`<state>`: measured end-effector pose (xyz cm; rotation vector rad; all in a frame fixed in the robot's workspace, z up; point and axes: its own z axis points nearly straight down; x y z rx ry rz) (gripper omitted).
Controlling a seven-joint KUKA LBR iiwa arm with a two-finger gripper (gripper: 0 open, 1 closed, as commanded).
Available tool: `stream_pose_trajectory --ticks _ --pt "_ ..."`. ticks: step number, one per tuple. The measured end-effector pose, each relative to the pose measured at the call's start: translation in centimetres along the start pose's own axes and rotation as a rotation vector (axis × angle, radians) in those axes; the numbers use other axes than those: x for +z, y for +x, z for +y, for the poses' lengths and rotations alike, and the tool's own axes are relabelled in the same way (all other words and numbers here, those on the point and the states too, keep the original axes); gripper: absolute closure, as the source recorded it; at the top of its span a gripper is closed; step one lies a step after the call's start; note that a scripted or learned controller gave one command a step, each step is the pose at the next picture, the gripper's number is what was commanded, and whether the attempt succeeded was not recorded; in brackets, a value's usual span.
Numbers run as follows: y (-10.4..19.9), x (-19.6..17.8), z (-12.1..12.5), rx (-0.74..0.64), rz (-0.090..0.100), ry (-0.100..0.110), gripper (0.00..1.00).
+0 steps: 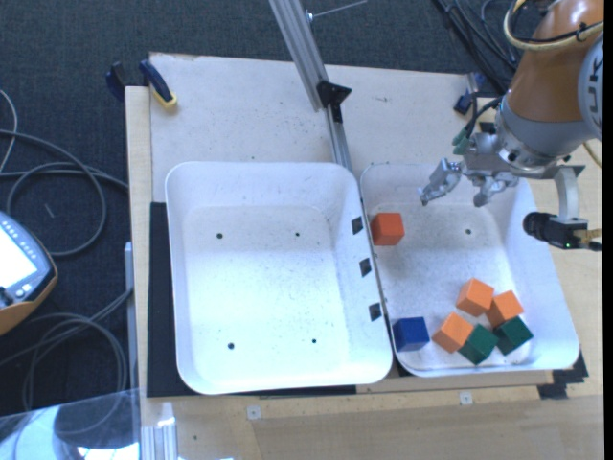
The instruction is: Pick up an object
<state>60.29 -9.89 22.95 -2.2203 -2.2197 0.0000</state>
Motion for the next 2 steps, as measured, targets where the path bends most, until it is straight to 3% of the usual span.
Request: stream_pose_trajectory --ticks 1,2 --pt "1.2 10.4 -0.1 0.000 0.001 0.008 0.00" --pt "0.9 12.2 4.0 -0.004 0.000 -0.012 0.00"
